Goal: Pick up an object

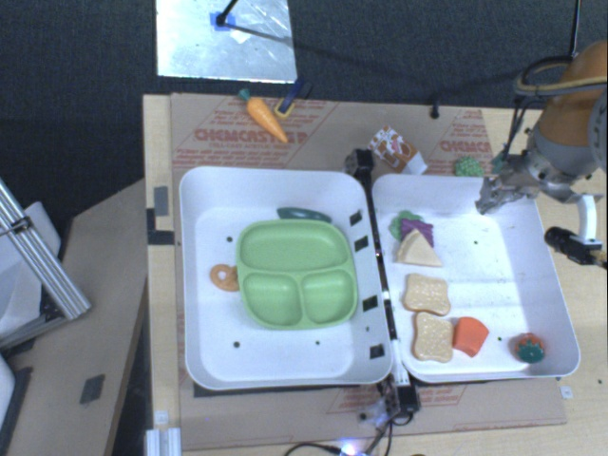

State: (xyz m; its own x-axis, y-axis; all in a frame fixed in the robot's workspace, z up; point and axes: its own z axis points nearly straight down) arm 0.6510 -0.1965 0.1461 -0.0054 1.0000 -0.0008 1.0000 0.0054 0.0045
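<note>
Claw (491,198) over right bin's (556,283) far corner; grip state indiscernible. Toast slices (427,294) down-left of claw, green tray (294,274) further left.

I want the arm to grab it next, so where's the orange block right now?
The orange block lies in the right bin, near its front edge, just right of the nearer toast slice.

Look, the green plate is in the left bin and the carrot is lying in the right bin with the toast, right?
Not quite. The camera view shows the carrot outside both bins, on the bench behind the left bin. The green plate is in the left bin, as you said.
</note>
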